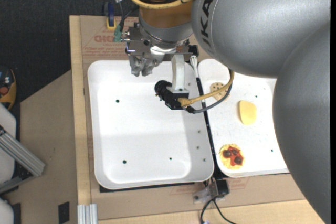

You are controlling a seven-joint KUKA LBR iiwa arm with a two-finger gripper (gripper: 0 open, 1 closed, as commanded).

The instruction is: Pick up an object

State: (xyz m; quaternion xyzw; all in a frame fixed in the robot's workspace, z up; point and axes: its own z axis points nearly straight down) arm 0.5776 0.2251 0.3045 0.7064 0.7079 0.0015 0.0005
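Currently gripper (142, 65) is hovering over left bin (105, 113), far side, still-searching step, open/shut can't tell; next likely needing shift right toward yellow obj (247, 112).

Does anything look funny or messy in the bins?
Nothing looks spilled or broken. One odd thing: the gripper hangs over the left bin's far side, yet the yellow piece, the toy pizza and the cookie all lie in the right bin. The pizza sits close to that bin's near corner.
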